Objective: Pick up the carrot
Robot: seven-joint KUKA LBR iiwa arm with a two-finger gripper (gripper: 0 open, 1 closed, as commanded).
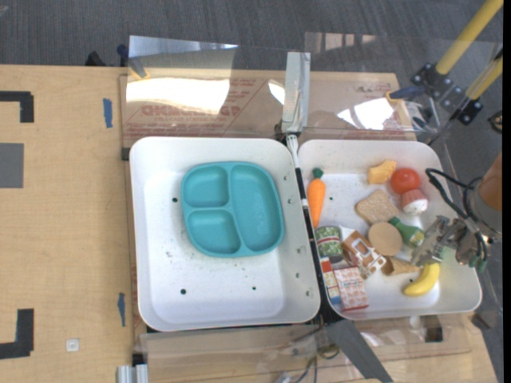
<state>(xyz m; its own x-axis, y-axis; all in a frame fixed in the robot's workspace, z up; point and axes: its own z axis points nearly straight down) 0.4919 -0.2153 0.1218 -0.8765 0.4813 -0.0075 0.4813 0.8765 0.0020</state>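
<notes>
We see the carrot point(316, 199) in the right bin point(351, 156), lying hard against that bin's left wall, near its far-left corner. Its green top points toward the far edge and its tip toward the near edge, so its long axis runs along the wall that divides the two bins. Just beyond its tip, on the near side, sits a can point(329, 242), with two small cartons point(349, 286) nearer still.

Our gripper point(437, 244) is at the opposite side of the same bin, close to the right wall and nearer the near-right corner, low over a banana point(423, 280) and just beside a green bottle point(407, 233). We cannot tell whether its jaws stand open or closed; nothing of the carrot is anywhere near them.

So the carrot lies well apart from the gripper, across the bin toward the left and somewhat toward the far edge. Between the two are a bread slice point(377, 207), a round cracker point(384, 237), a tomato point(405, 179) and other toy food. As we judge it, the coming move calls for lifting clear of these, crossing leftward, and closing across the carrot's width; the wall beside it leaves little room for the finger on that side.

The left bin point(160, 238) holds a teal divided plate point(232, 208).
</notes>
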